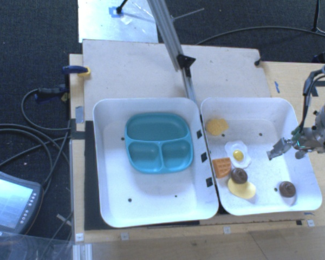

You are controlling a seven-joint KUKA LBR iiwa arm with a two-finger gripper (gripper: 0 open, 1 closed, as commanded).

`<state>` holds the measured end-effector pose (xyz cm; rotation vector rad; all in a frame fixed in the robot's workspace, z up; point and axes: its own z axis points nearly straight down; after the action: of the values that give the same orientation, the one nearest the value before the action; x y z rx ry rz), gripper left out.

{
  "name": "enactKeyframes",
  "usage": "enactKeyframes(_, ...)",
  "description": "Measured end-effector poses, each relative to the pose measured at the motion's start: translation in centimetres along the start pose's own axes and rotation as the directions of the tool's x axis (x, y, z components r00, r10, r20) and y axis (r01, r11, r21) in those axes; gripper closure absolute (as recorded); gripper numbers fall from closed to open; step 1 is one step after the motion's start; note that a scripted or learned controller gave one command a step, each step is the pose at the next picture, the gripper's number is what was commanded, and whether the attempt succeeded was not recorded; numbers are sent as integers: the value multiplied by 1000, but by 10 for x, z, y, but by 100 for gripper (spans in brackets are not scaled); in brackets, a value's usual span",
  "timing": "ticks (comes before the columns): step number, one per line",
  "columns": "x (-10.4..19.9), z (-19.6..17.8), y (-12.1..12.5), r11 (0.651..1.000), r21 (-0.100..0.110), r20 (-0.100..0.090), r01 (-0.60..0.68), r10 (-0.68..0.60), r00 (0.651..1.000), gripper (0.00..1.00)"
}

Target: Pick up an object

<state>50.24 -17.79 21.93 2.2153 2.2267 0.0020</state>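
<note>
- A pale wooden bench (151,69) stands on dark carpet, with black cables and a handheld screen (10,199) off to its left side.
- Two shallow white bins sit side by side on the bench; the left bin (111,194) holds a blue divided plate (158,143) with three compartments.
- The right bin (260,121) holds small toy foods: a round yellow cracker (216,126) near its upper left, a fried egg (238,155) with a yellow yolk below it, and an orange square piece (222,167) beside the bin's left wall.
- A brown round piece (239,175) rests against a yellow disc (244,189) just under the egg.
- Another brown round piece (286,188), dark with a lighter top, lies alone near the bin's lower right corner.
- The gripper (276,150) comes in from the right over the right bin, above and left of that lone brown piece and apart from it; whether its fingers are spread or closed cannot be told, and nothing is seen between them.
</note>
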Motion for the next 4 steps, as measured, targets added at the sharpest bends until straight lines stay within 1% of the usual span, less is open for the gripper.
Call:
enactKeyframes(1, 0, 0, 0, 1000, -1, 0, -2, 2, 1000, 0)
enactKeyframes(2, -3, 62, -1, 1000, 6, -1, -5, 5, 1000, 0)
enactKeyframes(3, -2, 124, -7, 1000, 7, -2, -5, 5, 1000, 0)
enactKeyframes(4, -2, 129, -7, 1000, 2, 0, -5, 5, 1000, 0)
